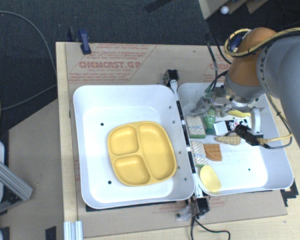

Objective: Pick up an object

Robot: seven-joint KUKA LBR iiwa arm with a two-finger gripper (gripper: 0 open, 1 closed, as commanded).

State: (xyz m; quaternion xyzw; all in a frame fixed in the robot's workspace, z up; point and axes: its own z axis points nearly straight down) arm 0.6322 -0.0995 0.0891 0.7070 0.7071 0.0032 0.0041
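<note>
Where the bench [65,134] carries its two shallow white bins side by side, the left bin [90,109] holds a yellow divided plate [141,153] with three compartments, lying flat near the bin's middle. The landmark for all that follows is the divider [182,129], the dark seam where the two bins meet. Just right of the divider, inside the right bin [270,169], a small patterned packet [195,126] lies against the bin's wall, with a second patterned packet [199,153] below it. A pale yellow lemon-shaped object [210,178] rests in the bin's near corner, close to the divider. A little farther from the divider lie a brown toast-like slice [213,152] and a tan wedge [229,139]. A green bottle-like object [209,120] stands or lies just beyond the upper packet, under the gripper [215,104]. The gripper reaches down over this cluster, at the far part of the right bin; whether its fingers are spread or closed cannot be told, and nothing is seen between them. Farthest from the divider, the grey arm [285,69] with its orange band [247,59] enters from the right.
</note>
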